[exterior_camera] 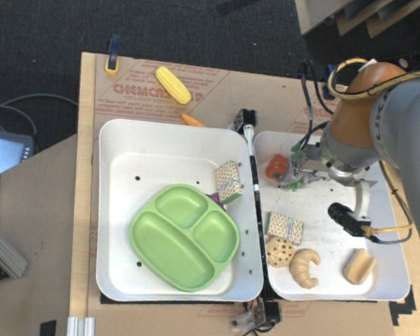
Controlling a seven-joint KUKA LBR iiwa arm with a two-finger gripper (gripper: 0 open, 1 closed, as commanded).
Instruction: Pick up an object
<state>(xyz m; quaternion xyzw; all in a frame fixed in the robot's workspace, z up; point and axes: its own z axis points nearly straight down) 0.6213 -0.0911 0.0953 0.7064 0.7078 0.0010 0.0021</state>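
One red object (pixel 277 166) is seen just left of the gripper (pixel 295 178) in the right bin (pixel 398 285). Whether it is grasped cannot be told. Below lie a cookie (pixel 279 252) and croissant (pixel 305 267).

One fixed camera, above bench (pixel 167 78), slanted down, both bins (pixel 112 191)

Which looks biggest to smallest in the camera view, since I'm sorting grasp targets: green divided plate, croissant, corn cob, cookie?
1. green divided plate
2. corn cob
3. croissant
4. cookie
Corn and croissant look close, so their order is unsure.
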